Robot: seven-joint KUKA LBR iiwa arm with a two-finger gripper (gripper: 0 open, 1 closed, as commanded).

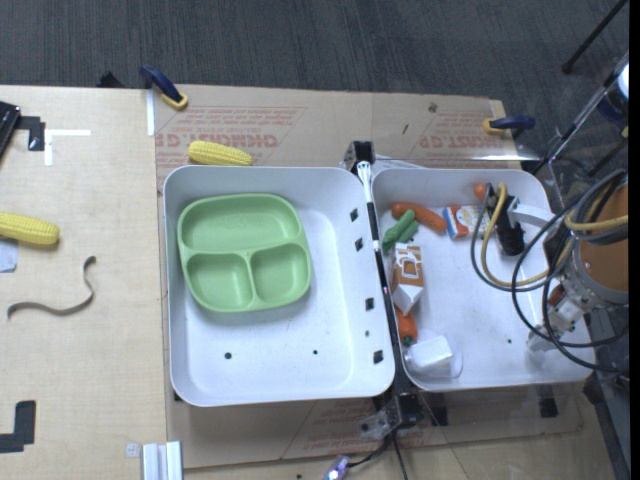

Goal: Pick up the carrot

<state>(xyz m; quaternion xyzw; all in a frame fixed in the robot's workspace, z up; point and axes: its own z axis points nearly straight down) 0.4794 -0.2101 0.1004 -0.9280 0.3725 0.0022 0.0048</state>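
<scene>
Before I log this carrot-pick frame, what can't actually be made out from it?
- Gripper: the arm is cut off by the right edge and wrapped in cables, so the finger state cannot be told.
- Carrot: its left end is partly covered by the green item.
- Orange piece below the small carton: mostly hidden, too small to identify.
- Carton print: too small to read.

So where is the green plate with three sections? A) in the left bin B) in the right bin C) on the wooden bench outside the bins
A: the green plate lies flat in the left bin, while the carrot and other small items are in the right bin.
</scene>
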